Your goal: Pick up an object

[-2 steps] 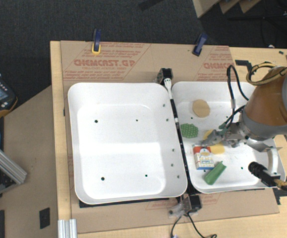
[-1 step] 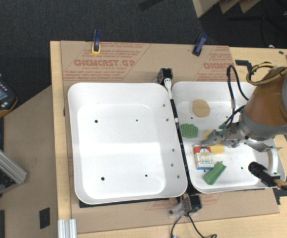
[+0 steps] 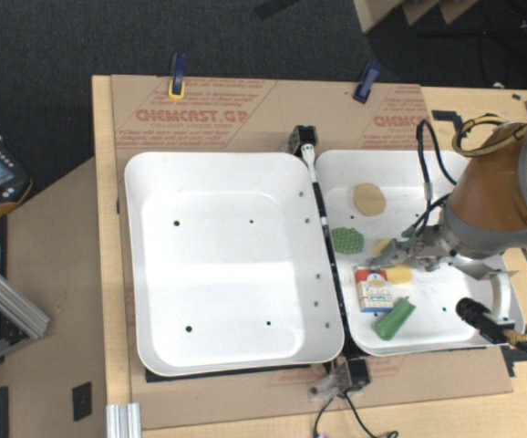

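Where bins meet, bumpy green ball.

**Arm pose**

The grey arm, banded in orange above the wrist, is seen entering from three o'clock and bent downward toward nine o'clock. The gripper is held low; its finger state cannot be made out.

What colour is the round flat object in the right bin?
Tan, like cork: the round flat object, seen in the camera view.

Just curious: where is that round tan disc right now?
The round tan disc lies in the right bin, toward its far side, just beyond the green bumpy piece.
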You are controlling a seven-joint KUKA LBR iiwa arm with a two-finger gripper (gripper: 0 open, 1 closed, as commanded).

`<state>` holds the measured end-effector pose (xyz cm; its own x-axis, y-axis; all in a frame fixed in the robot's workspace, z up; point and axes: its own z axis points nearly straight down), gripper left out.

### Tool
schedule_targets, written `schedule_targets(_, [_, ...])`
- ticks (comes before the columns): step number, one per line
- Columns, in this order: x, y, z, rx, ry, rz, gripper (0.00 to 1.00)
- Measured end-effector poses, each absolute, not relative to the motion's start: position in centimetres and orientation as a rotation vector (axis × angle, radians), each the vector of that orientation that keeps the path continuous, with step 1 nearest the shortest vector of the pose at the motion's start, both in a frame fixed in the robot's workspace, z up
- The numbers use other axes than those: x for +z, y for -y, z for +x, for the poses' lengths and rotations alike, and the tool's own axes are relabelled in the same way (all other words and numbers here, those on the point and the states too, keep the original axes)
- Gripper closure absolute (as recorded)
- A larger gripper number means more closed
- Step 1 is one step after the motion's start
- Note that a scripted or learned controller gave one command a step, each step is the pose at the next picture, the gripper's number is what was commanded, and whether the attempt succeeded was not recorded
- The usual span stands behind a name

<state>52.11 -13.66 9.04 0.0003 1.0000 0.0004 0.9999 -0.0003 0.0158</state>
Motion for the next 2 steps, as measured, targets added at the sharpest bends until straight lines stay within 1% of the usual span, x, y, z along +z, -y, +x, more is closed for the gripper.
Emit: schedule_targets(2, [9.03, 13.66, 52.11, 0.018, -2.213, 2.214, 0.0])
